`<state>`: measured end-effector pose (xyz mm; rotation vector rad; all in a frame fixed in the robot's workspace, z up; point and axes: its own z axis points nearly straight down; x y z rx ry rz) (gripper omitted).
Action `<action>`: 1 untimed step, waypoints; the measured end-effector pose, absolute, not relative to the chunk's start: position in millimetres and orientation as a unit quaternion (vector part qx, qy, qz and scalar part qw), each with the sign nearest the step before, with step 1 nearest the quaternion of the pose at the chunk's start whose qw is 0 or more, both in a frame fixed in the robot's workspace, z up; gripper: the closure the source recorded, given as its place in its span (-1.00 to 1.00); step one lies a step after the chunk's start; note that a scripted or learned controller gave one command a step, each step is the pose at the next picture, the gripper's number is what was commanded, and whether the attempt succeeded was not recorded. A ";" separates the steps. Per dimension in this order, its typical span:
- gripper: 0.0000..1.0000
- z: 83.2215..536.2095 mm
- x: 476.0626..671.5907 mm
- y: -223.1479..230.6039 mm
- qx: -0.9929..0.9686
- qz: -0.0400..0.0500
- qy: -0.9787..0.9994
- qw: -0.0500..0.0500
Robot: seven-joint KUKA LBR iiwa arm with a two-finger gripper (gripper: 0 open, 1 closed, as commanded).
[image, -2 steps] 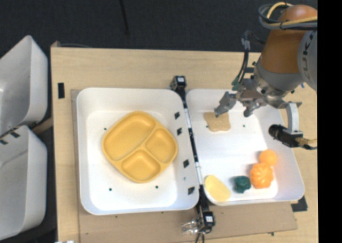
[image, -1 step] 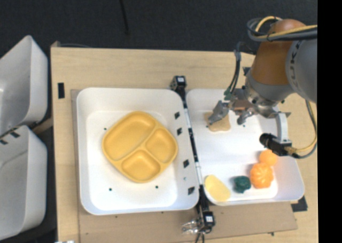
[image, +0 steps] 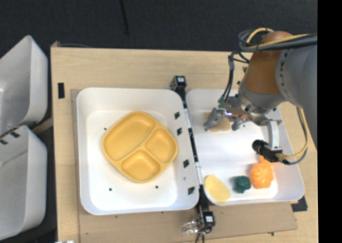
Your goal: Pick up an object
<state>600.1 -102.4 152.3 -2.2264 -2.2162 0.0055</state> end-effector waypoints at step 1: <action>-1.00 99.6 599.5 -104.1 -0.709 0.002 -0.705 0.000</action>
